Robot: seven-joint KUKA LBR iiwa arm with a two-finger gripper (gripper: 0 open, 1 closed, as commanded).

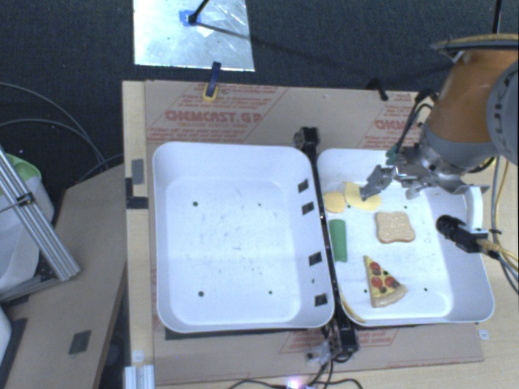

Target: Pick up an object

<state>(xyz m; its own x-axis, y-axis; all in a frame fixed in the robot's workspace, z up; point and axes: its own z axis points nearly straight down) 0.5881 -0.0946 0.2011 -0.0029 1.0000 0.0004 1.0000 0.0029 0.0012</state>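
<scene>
I positioned the pincer [375, 186] low over the right bin [466, 294], beside the yellow pieces [354, 197], for a pick; I could not tell its opening.

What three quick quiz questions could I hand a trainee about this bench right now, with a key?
1. True or false: the pizza slice lies in the left bin.
2. Which item lies nearest the divider between the bins? A) toast slice B) green piece C) pizza slice
3. Fill in: the pincer hangs over the ____ pieces at the far end of the right bin.

Key: 1 false, it is in the right bin; 2 B; 3 yellow.
</scene>
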